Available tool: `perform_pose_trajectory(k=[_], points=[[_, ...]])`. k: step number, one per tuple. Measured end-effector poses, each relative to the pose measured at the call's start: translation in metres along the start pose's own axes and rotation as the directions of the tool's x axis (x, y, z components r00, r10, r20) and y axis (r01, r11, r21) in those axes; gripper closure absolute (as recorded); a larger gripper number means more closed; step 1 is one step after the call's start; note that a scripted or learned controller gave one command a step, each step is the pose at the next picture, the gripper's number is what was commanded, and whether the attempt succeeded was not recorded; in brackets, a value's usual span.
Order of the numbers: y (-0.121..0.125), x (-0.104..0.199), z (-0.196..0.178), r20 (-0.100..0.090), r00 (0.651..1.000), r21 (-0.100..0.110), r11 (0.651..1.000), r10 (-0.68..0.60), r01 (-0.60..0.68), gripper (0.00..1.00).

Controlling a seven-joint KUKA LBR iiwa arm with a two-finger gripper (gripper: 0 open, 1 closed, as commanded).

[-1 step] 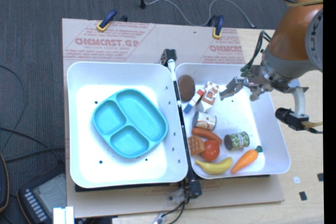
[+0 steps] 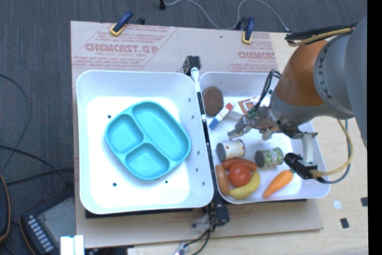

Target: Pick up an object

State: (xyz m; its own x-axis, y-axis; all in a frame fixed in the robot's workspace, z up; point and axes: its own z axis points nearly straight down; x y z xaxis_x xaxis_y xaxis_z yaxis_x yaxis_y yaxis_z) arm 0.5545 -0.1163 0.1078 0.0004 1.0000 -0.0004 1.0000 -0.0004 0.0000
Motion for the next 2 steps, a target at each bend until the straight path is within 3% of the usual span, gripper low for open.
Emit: perform_pose_trajectory(k=[1, 2], points=[[0.071, -0.008, 0.020, 0.001, 1.000, -0.006, 1.000, -0.002, 0.002, 0.00], [0.072, -0.009, 0.009, 0.002, 1.000, -0.009, 1.000, -0.002, 0.002, 1.00]])
